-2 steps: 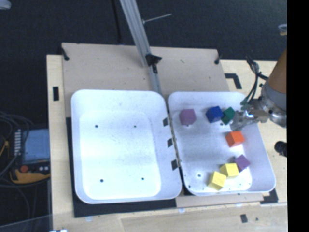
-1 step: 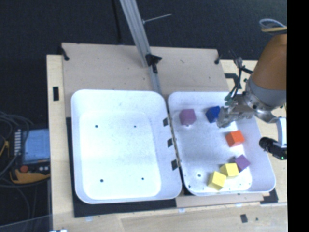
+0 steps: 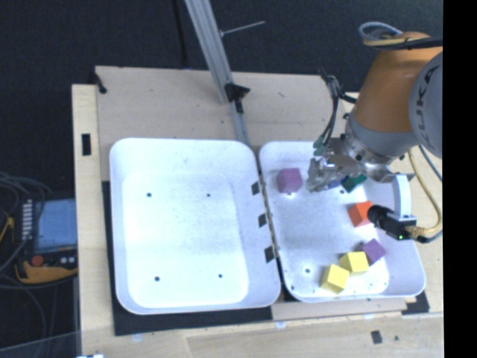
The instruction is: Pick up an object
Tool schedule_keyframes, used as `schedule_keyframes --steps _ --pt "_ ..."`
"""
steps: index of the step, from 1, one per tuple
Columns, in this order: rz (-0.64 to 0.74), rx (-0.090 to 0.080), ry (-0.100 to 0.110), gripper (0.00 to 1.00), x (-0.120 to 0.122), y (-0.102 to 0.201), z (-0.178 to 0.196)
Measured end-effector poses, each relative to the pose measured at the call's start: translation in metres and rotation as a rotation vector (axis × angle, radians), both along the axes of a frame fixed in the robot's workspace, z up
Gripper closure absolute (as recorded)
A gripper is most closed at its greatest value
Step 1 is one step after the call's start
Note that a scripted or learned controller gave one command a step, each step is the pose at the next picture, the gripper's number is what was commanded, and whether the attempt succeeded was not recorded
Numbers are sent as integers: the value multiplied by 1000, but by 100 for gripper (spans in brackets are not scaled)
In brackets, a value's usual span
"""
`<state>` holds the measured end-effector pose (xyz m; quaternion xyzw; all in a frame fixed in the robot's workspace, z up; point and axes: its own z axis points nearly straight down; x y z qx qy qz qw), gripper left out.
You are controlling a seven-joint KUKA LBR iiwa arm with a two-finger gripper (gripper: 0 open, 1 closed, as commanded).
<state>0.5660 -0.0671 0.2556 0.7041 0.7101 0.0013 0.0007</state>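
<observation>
The right bin [image 3: 298, 222] holds several small blocks. A purple cube [image 3: 290, 180] lies near its upper left. An orange block [image 3: 359, 213] sits at mid right, and a green piece [image 3: 354, 179] peeks out under the wrist. Two yellow cubes [image 3: 355, 262] [image 3: 335, 277] and a small purple block [image 3: 374, 250] lie near the front right corner. My gripper [image 3: 320, 176] hangs low over the bin's upper part, just right of the purple cube and apart from it. I see nothing held between its fingers.
The left bin [image 3: 186, 222] sits beside the right one, joined by black clips [image 3: 262, 218]. A slanted metal pole [image 3: 212, 47] rises from behind the bins. A black cable connector [image 3: 391, 224] trails from the arm over the right bin's edge.
</observation>
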Motion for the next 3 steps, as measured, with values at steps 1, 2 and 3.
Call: schedule_keyframes --steps 1,2,3 --pt "-1 0 3 100 1 48 -13" --pt "-2 0 4 100 -2 97 -21" --pt "-1 0 3 100 -4 142 -17"
